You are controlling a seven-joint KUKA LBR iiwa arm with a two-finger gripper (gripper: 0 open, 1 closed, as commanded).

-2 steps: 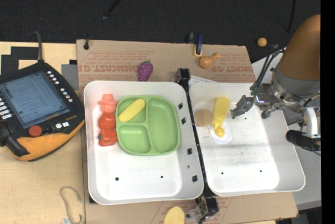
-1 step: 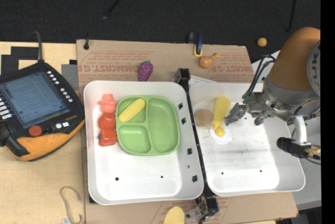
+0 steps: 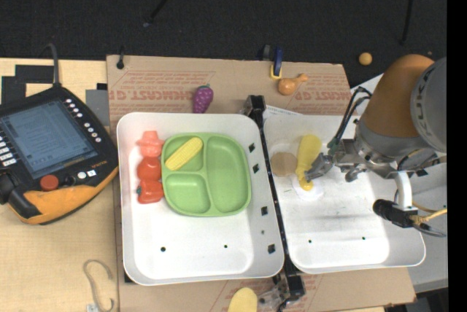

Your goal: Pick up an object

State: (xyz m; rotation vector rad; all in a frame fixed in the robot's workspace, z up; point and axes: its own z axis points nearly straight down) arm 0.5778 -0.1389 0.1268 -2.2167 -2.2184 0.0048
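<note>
A yellow banana-shaped toy lies in the right bin, near its upper left. Just left of it sits a tan round piece. My gripper is low over the lower end of the yellow toy, its dark fingers touching or nearly touching it. The arm's orange band rises behind to the right. In the left bin a green divided plate holds a yellow corn cob. A red and pink toy stands beside the plate.
A teach pendant rests on the bench at left. On the cardboard behind the bins lie a purple grape toy and an orange pear-shaped toy. A yellow object sits below the bins. A metal hook lies at lower left.
</note>
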